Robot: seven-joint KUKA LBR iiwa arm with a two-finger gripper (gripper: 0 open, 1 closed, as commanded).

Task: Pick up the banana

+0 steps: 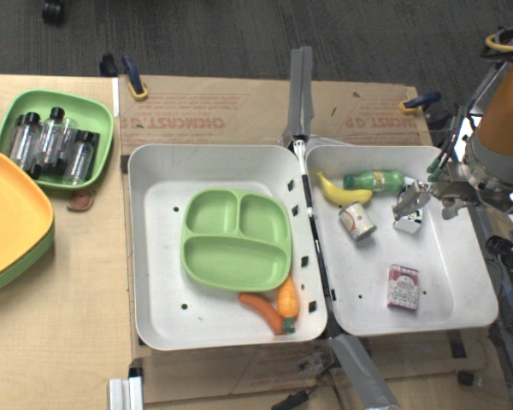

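Right bin (462,310) holds banana (342,192) by its far-left corner; we hover our gripper (408,207) w/ jaws apart, nothing grasped, prob. lining up approach.

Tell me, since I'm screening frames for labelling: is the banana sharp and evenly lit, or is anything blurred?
Camera view: the banana is evenly lit, slightly soft but clearly outlined; the gripper looks blurrier; white bins bright without hard glare; shadows faint.
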